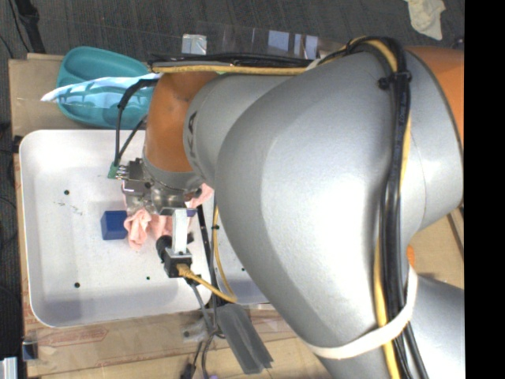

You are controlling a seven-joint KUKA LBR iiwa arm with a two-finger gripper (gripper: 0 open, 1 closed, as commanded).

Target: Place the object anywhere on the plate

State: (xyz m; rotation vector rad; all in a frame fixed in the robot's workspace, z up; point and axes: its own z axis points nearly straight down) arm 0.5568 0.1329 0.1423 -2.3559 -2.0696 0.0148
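A small blue block (113,225) lies in the left white bin (55,290), left of centre. Right beside it sits a crumpled pink soft object (140,227), touching or nearly touching the block. My gripper (155,204) hangs directly over the pink object's right part, and its metal wrist covers what lies beneath. I cannot tell whether the pink object is held. A teal dish (95,85) rests beyond the bin's far left corner, with a white and teal patterned packet (87,93) lying across it.
The grey arm with its orange band (170,125) covers the whole right half of the view, hiding the right bin. Cables (207,287) trail from the wrist over the bin's near rim. A crumpled cloth (422,10) lies on the floor at the far right.
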